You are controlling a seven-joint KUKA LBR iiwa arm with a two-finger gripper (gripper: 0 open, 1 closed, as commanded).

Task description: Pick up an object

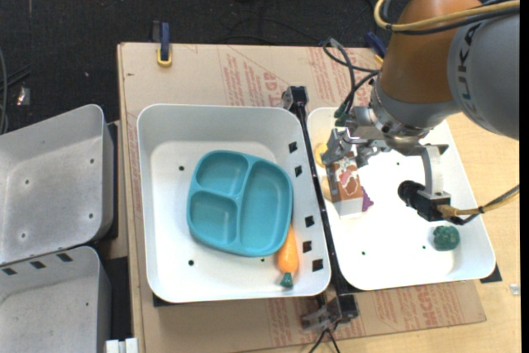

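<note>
Right bin (463, 260) | end effector (345, 155) at its 9 o'clock, over a carton (347, 188); I cannot tell its opening | left bin (223, 124): teal tray (240, 202), carrot (288, 258) at 5 o'clock

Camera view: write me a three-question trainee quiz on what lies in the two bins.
1. True or false: the teal divided plate lies in the left bin.
2. What lies against the plate's near right edge? A) a spoon B) an orange carrot toy C) a cup
3. Fill in: the dark green ball sits near the front corner of the ____ bin.

Key: 1 true; 2 B; 3 right.
</note>
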